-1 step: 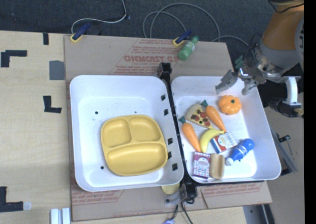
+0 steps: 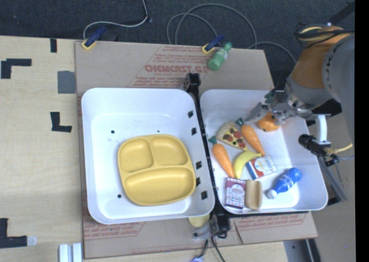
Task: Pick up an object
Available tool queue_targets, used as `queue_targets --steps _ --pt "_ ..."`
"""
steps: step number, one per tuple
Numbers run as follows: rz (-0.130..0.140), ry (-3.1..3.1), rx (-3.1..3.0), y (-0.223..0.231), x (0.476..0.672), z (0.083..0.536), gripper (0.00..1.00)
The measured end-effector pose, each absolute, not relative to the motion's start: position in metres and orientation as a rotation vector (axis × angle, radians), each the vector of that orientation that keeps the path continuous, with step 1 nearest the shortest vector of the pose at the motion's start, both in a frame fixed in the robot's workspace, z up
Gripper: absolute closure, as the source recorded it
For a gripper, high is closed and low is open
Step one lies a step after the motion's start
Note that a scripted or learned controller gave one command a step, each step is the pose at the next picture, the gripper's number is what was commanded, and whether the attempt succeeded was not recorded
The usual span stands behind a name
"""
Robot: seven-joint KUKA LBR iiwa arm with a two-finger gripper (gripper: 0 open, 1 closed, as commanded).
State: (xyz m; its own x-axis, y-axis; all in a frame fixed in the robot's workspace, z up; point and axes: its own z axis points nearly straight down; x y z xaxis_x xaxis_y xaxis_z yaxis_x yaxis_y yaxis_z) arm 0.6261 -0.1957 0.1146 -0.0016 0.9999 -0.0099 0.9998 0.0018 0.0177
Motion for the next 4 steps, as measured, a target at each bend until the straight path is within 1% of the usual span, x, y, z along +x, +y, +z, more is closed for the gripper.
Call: queue_targets --steps 1,2,3,4 --pt "0.000 2.218 2.213 -0.158 0.598 0.084 0.00" --pt "-0.001 2.221 2.217 -0.158 0.598 0.091 1.00" --pt "0.010 2.216 2.211 -0.158 0.591 0.230 1.00" --pt "0.000 2.231 2.216 -0.090 0.581 0.217 1.00"
